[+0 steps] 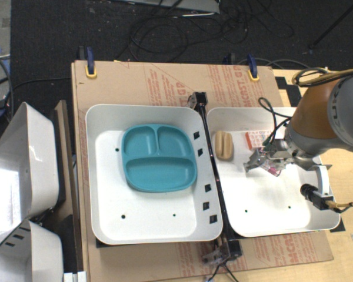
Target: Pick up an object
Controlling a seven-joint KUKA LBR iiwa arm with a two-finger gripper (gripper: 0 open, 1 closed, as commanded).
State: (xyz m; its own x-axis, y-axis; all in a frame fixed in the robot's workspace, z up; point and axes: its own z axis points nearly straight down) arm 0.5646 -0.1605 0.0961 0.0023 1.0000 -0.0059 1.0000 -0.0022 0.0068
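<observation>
My gripper (263,161) hangs low over the middle of the right bin (270,219), on the grey arm with its orange band (317,107) reaching in from the right. A small pink object (275,170) lies right under the gripper, partly hidden by it; whether it is touched I cannot tell. A tan bun-shaped piece (224,145) lies to the gripper's left, near the bin's left wall. A red and white packet (256,138) lies just behind the gripper, apart from it.
The left bin (106,216) holds a teal divided plate (159,158) in its middle. The wall between the two bins (212,169) carries black clips. Both bins rest on a cardboard sheet (165,81), with white tubs (23,169) at the far left.
</observation>
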